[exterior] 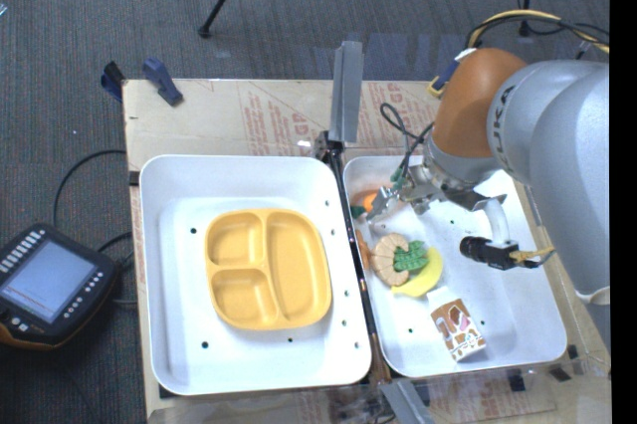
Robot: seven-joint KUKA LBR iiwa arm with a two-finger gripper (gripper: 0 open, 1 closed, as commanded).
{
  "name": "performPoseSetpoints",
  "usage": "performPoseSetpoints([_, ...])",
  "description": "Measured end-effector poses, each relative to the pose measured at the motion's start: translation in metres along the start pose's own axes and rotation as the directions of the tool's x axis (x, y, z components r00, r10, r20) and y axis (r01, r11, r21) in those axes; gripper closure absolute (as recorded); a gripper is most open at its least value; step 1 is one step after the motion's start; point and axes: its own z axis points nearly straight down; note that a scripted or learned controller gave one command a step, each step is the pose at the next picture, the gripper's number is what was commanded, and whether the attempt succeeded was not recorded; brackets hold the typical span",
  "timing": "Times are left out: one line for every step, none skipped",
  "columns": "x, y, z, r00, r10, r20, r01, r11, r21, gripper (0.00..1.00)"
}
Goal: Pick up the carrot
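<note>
The carrot (367, 201) is a small orange piece with a green bit at its lower left end. It lies in the right bin (518, 313), close to that bin's upper left corner. My gripper (391, 202) reaches in from the right and hangs low just to the right of the carrot, touching it or nearly so. The wrist and bracket hide the gripper's tips. Nothing is visibly lifted off the bin floor.
Just below the carrot lie a tan round slice (386, 259), a green toy piece (409, 258) and a yellow banana (430, 275). A small brown-and-white carton (458, 328) sits near the front. A yellow divided plate (269, 269) is in the left bin (169, 332).
</note>
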Motion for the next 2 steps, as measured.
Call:
performPoseSetpoints([0.0000, 0.0000, 0.0000, 1.000, 0.000, 0.000, 0.000, 1.000, 0.000, 0.00])
performPoseSetpoints([0.0000, 0.0000, 0.0000, 1.000, 0.000, 0.000, 0.000, 1.000, 0.000, 0.00])
